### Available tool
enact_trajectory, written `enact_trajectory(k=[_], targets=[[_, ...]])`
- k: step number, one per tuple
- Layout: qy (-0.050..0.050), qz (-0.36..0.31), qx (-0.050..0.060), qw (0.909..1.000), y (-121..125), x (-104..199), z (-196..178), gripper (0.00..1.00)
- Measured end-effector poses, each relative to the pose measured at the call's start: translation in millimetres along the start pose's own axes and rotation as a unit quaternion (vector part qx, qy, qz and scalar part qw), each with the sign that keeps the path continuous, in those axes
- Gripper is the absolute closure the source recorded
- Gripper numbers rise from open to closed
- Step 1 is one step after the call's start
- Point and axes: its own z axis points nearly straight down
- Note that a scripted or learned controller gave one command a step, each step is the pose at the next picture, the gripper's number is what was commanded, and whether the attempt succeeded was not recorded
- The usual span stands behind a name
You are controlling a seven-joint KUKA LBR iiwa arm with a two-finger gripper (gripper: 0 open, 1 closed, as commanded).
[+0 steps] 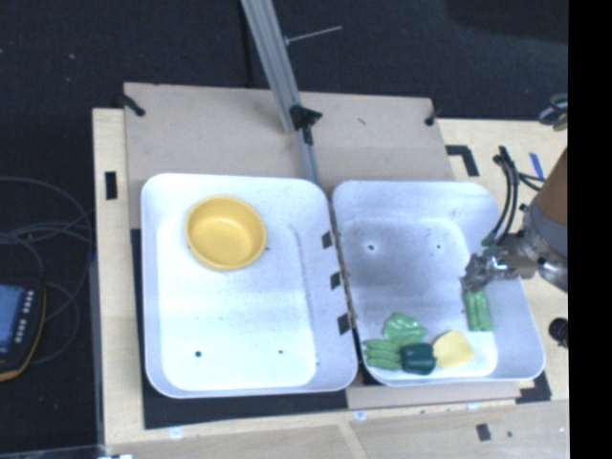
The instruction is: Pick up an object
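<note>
My gripper hangs over the right side of the right bin, reaching in from the right. Just below it is a small green oblong piece, upright along the bin's right wall; I cannot tell whether it touches the gripper. At the bin's front lie a light green leafy piece, a green pod, a dark green block and a yellow lump, close together. A yellow bowl sits at the back of the left bin.
A grey metal rail slants down from the top to the gap between the bins. Black cables hang by the arm at the right. A handheld pendant lies off the bench at the left.
</note>
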Motion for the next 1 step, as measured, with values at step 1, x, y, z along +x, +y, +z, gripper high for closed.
enact_trajectory(k=[1], targets=[[0.001,-0.002,0.002,1.0,-5.1,55.8,-10.1,1.0]])
